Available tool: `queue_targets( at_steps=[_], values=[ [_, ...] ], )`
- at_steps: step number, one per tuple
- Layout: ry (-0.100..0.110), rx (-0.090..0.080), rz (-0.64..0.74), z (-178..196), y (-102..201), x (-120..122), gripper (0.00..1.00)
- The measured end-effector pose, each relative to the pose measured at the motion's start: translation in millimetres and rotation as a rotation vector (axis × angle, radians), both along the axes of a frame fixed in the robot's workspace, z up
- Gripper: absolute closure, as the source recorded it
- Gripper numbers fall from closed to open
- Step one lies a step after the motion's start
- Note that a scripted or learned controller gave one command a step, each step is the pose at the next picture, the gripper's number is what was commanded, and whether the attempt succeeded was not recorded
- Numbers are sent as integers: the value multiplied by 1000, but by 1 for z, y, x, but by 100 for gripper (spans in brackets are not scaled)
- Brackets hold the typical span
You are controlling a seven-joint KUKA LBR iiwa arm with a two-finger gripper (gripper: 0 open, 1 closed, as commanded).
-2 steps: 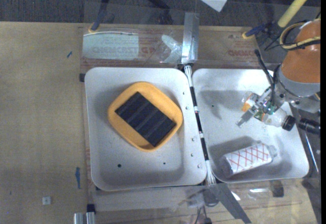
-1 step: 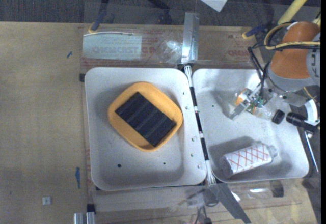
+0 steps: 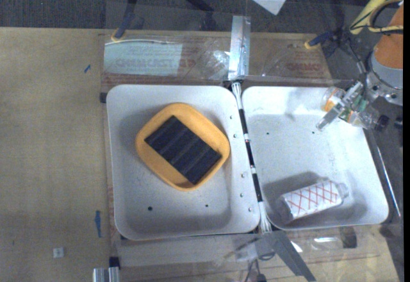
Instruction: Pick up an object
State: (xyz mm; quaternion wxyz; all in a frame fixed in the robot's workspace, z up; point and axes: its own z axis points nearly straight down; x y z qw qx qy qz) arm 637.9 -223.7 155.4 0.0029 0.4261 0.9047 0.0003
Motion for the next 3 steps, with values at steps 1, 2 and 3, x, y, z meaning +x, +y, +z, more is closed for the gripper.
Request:
queue_targets(
  at_steps=[1, 2, 3],
  values=[
    [-2, -1, 61, 30, -1, 23, 0],
    [-1, 0, 9, 22, -1, 25, 0],
    [3, 1, 438, 13, 1, -21, 0]
  ],
)
